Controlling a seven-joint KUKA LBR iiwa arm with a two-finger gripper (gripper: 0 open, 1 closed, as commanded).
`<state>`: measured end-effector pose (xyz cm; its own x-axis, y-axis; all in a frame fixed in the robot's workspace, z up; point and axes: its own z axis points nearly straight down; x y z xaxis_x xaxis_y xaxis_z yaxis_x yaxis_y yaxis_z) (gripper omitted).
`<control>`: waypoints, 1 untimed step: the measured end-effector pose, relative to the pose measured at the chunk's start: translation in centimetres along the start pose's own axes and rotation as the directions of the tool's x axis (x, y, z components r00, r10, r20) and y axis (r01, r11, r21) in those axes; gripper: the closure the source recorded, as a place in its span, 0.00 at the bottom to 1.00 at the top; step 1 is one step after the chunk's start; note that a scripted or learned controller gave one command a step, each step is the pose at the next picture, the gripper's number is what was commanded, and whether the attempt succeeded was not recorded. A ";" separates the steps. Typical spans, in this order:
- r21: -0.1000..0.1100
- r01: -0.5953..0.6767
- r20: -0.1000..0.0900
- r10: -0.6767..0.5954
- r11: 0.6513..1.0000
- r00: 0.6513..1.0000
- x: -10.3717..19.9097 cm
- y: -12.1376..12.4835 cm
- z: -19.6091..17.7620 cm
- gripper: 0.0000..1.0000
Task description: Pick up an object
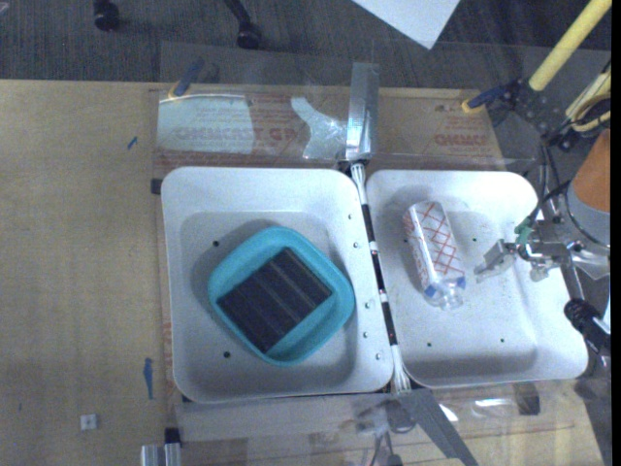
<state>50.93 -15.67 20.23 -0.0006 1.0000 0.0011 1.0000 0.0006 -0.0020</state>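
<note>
Arm came in from the right, orange band visible at the frame edge, and the metal two-finger gripper sat over the right shallow white plastic bin, near its right-hand wall. Fingers looked apart, pointing left toward the middle of the bin, w/ nothing between them. So no grasp at this point, as far as the view showed.

Closest candidate: a small clear plastic bottle with a white label crossed by red lines, lying on its side on the bin floor, long axis running roughly top to bottom of the view, cap end toward the lower right. It was near the gripper tips but apart from them, bare bin floor showing between. Not lifted, not touched.

Other option was in the left shallow white plastic bin: a rounded turquoise plastic dish sitting at a tilt to the bin's edges, w/ a dark ribbed square block resting inside it. Well apart from the gripper, across the divider between the bins.

Progress call: approach mostly done, pick itself not started. Left to do, by my read: close the gap to the bottle, get the fingers either side of its body, squeeze, then raise it off the floor. Bottle looked round and slick, so a roll or slip out of the fingers seemed the likely risk. Height of the gripper above the floor: couldn't tell from this slant.
</note>
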 end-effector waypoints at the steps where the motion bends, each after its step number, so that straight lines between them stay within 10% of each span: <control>1: -0.001 -0.046 0.001 0.046 0.999 0.999 5.2 7.1 8.1 0.00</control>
<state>57.97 -10.46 12.11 0.0454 0.9990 0.0003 0.9990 -0.0454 -0.0010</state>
